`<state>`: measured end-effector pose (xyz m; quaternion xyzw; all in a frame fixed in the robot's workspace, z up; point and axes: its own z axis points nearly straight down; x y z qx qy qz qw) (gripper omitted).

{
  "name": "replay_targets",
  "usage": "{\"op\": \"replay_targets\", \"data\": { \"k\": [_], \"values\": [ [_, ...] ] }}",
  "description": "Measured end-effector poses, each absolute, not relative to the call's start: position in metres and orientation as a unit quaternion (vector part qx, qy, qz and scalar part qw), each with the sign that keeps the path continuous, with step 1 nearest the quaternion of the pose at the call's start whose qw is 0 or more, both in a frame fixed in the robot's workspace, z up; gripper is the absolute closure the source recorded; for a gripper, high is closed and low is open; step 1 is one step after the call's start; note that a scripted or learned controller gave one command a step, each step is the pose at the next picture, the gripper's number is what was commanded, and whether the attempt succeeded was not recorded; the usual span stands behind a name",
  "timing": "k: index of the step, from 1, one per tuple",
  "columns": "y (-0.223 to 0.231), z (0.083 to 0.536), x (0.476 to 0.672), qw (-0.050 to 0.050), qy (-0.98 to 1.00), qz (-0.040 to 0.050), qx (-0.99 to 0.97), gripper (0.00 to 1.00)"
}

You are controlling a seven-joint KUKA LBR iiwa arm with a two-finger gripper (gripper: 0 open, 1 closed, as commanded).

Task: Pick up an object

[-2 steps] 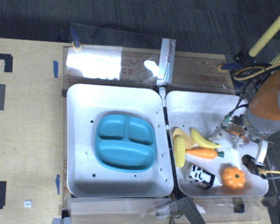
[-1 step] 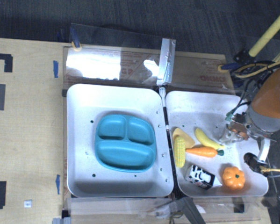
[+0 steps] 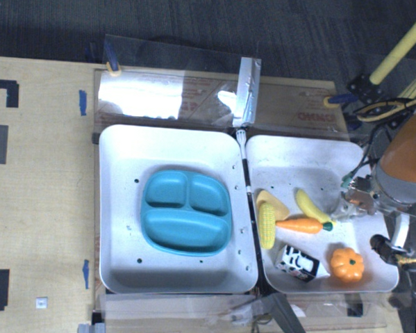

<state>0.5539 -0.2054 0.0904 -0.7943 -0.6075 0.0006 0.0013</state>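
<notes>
The right bin (image 3: 299,150) holds a yellow corn cob (image 3: 266,224), a yellow banana (image 3: 312,205), an orange carrot (image 3: 299,225) lying across its middle, a black-and-white toy (image 3: 299,262) near the front wall and a small orange pumpkin (image 3: 347,264) at the front right. My gripper (image 3: 390,213) hangs over the bin's right edge, to the right of the banana and just beyond the pumpkin. The grey wrist and orange band cover most of it. Nothing shows held in it.
The left bin (image 3: 116,192) holds a blue divided plate (image 3: 187,211) at its middle. A clear panel (image 3: 170,91) and a metal post (image 3: 247,91) stand behind the bins. Cables (image 3: 378,102) hang at the back right.
</notes>
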Motion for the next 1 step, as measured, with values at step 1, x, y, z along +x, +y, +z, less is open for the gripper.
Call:
{"op": "replay_targets", "data": {
  "k": [1],
  "values": [
    [-0.1789, 0.0877, 0.5402, -0.002, -0.521, -0.0019, -0.854, 1.00]
  ]
}}
